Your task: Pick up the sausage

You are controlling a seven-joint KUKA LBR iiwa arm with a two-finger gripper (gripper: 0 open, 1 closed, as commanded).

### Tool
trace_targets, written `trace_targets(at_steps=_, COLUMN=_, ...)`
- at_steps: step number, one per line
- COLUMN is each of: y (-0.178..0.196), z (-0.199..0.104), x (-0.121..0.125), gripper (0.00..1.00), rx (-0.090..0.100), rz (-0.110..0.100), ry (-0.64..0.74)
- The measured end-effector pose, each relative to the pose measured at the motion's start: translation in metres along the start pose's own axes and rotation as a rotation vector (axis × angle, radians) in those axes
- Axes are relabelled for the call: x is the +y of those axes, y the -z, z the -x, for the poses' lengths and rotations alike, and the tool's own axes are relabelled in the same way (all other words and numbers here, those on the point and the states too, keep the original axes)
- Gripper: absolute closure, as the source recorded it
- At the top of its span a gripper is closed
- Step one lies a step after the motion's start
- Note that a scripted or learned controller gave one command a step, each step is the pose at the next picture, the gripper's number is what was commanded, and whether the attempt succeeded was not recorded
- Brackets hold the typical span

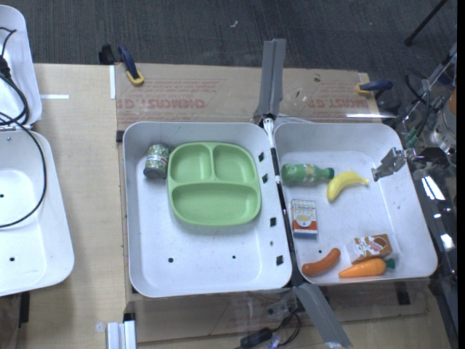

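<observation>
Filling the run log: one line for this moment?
sausage: right bin, front, beside carrot | gripper: over bin's right edge, apart from sausage | not picked

Robotics lab or test cell, not a home. Bench [73, 86] topped with taped-down cardboard printed with mirrored lettering, held by spring clamps [129, 65] at the back edge. Two shallow white bins [138, 217] fixed side by side, metal divider post [272, 78] between them. Dark carpet floor [218, 13] behind. Loose black cables [22, 107] at left; tripod leg [434, 13] top right. Contents are toy food props, e.g. green divided plate [213, 183].

Green plate [214, 215], tin [155, 161]; bottle [306, 172], banana [344, 184], carrot [363, 268]
</observation>
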State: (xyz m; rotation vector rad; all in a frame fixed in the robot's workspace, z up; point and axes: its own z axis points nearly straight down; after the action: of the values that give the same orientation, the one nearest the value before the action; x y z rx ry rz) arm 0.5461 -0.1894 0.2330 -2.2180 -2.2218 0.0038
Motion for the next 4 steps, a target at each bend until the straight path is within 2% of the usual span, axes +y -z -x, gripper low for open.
trace_targets(at_steps=1, y=-0.083, z=-0.018, x=-0.069, gripper=0.0, rx=0.001, rz=0.0, ry=0.12)
trace_targets(at_steps=2, y=-0.138, z=-0.09, x=-0.069, gripper=0.0, rx=0.001, rz=0.0, ry=0.231)
trace_targets(at_steps=3, y=-0.142, z=-0.048, x=-0.068, gripper=0.0, rx=0.0, rz=0.003, ry=0.338)
trace_targets(at_steps=4, y=-0.142, z=-0.091, x=-0.068, gripper=0.0, rx=0.001, rz=0.001, ry=0.381)
